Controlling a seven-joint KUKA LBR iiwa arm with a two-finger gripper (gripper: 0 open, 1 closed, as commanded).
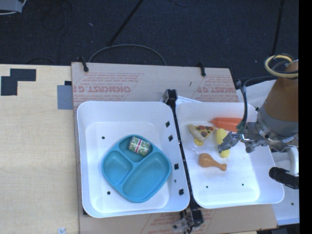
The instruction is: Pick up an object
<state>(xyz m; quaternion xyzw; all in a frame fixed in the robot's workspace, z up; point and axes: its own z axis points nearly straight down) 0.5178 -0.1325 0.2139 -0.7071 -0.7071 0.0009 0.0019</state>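
Note:
The right bin [234, 198] holds several toy foods. A pizza slice [201, 130] lies at its upper left, with an orange carrot [226, 123] behind it. A brown chicken drumstick [212, 162] lies near the middle. A yellow piece [222, 137] sits between the pizza and the arm. My gripper [230, 142] reaches in from the right and hangs low, right over the yellow piece, covering part of it. Whether it touches the piece is unclear.
The left bin [90, 130] holds a blue divided plate [139, 177] with a small green and red can [139, 146] in its upper compartment. A black divider [177, 150] runs between the bins. The front half of the right bin is bare white floor.

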